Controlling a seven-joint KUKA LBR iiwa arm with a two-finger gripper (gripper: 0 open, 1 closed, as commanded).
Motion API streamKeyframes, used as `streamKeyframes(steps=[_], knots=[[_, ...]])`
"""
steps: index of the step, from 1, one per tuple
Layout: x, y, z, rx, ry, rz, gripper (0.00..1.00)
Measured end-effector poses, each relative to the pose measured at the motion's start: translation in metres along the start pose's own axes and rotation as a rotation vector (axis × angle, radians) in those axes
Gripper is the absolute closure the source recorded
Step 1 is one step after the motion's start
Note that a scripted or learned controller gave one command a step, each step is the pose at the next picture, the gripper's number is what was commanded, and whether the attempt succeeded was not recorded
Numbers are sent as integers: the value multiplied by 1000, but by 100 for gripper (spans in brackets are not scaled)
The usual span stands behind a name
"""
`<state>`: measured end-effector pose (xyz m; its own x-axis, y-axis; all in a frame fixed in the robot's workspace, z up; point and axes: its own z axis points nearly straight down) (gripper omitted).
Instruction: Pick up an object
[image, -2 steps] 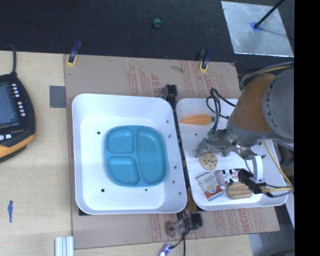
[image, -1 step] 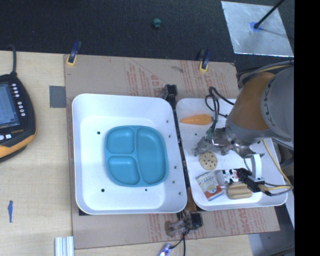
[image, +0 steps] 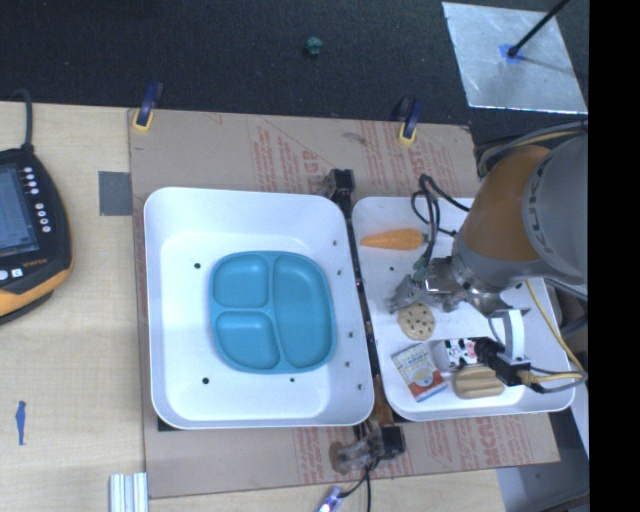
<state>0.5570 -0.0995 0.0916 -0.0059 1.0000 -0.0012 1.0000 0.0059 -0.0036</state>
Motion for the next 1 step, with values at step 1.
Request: streamKeyframes(steps=[1], knots=[[-1,-8,0,2,1,0,0]])
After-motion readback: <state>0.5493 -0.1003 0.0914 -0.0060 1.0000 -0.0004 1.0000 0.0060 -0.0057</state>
